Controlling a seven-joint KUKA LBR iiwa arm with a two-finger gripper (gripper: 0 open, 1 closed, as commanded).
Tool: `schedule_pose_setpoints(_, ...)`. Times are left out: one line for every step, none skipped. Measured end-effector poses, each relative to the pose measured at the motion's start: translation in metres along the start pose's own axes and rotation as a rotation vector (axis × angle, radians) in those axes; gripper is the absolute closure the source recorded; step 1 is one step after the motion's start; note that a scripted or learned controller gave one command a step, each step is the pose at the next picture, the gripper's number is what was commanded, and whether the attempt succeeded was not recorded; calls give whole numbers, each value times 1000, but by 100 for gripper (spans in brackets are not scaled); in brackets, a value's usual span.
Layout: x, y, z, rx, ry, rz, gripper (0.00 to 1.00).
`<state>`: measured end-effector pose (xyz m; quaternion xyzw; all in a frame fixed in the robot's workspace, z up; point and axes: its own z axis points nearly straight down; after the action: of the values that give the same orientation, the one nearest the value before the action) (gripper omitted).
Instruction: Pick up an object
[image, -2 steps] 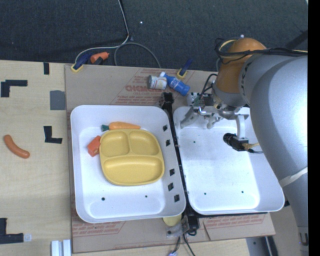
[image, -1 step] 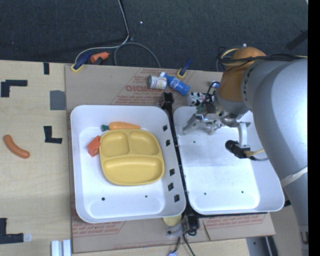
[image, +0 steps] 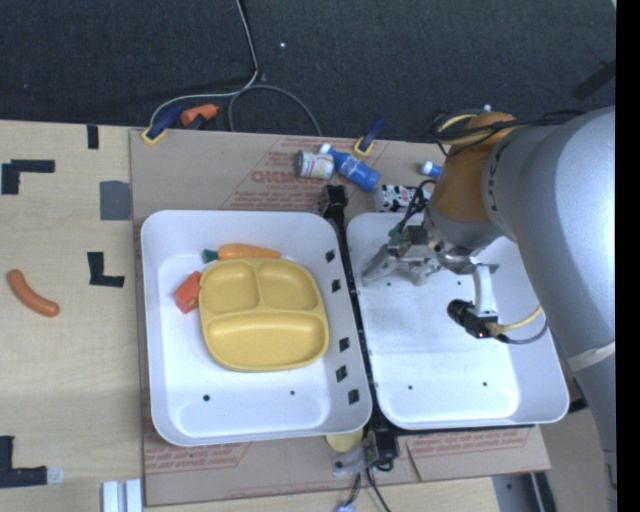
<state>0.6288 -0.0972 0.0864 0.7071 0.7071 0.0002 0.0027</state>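
The yellow divided plate (image: 264, 313) lies in the left bin (image: 170, 390), and we see it covering most of a carrot (image: 248, 252) along its far edge and an orange piece (image: 188, 292) at its left, too hidden to name. In the right bin (image: 470, 400) the gripper (image: 385, 266) hangs low near the far left corner, its grey fingers spread apart with nothing between them. The grey arm (image: 560, 230) hides that bin's right side.
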Motion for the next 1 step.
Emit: schedule_pose_setpoints(-12, 41, 1, 1, 3, -2, 0)
